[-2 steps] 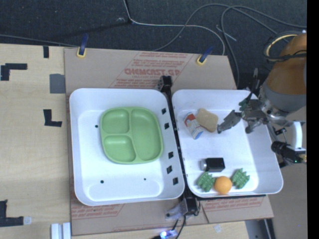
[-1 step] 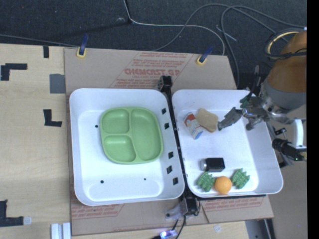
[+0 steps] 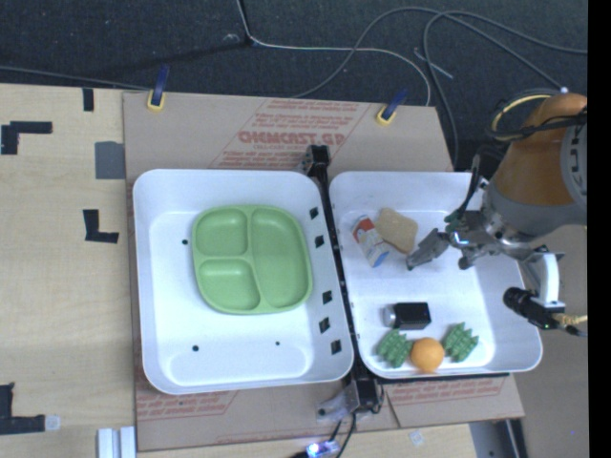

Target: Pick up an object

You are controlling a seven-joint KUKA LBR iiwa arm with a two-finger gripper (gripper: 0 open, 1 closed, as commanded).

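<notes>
Approaching stage, by the look of it: gripper (image 3: pixel 441 253) spread open and empty at centre right, beside the tan block (image 3: pixel 398 227) (nearest candidate). Next: descend over it, close.

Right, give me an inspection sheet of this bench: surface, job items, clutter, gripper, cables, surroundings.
Surface: two white bins side by side, left bin and right bin, on a cardboard sheet clamped at the far edge.
Job's things: in the right bin, a tan block beside a small red-and-white tube, a black box, an orange ball between two green toys.
Clutter: a green divided plate in the left bin.
Gripper: gripper over the right bin, near the tan block, nothing between its fingers.
Cables: thin cables loop across the dark floor behind.
Surroundings: wooden table with black tape marks.
</notes>
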